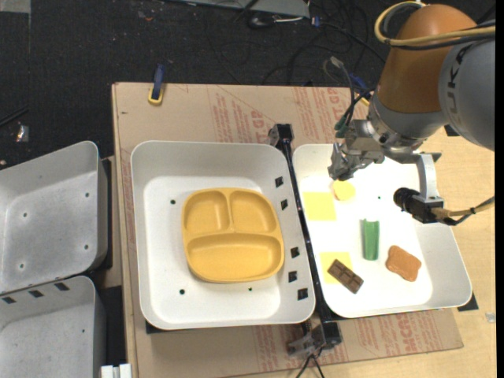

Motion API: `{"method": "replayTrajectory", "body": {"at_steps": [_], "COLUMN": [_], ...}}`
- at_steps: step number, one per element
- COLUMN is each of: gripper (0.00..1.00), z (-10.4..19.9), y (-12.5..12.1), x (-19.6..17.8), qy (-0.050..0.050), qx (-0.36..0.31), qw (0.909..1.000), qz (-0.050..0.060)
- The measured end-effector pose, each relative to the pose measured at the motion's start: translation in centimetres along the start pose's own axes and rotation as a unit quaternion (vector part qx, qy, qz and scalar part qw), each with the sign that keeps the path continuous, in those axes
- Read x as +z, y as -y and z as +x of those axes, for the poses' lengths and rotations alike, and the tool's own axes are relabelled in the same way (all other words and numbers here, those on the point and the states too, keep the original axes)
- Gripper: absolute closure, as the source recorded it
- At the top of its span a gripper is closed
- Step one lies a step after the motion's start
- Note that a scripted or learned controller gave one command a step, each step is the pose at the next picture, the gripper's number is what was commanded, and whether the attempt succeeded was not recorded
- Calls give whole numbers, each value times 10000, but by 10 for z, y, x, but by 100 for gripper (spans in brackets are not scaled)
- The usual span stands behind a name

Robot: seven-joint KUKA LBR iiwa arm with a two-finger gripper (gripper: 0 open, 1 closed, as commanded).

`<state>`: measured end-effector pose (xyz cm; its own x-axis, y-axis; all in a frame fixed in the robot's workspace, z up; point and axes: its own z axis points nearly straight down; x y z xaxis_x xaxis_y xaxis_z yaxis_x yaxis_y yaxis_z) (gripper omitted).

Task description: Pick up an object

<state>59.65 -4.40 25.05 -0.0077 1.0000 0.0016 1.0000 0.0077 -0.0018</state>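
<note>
My gripper [343,172] hangs over the upper left part of the right bin [441,290]. A small pale yellow piece [343,190] lies right below its tip, touching or nearly touching it; the view does not settle which. A flat yellow square [319,206] lies just left of and below that piece. Further toward the front are a green block [370,239], an orange lump [403,264] and a brown bar [345,276] resting on a yellow patch [332,260].
The left bin [157,290] holds a yellow divided plate [233,235]. A black divider with clips [295,235] runs between the bins. A black fitting with a cable [417,203] sits over the right bin's right side. Grey trays [47,211] stand at the far left.
</note>
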Motion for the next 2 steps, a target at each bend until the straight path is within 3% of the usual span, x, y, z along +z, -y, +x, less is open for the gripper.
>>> {"method": "replayTrajectory", "body": {"at_steps": [2], "gripper": [100], "z": [106], "y": [43], "x": [-4], "qy": [-4], "qx": [-5], "qw": [10000], "qz": [2]}}
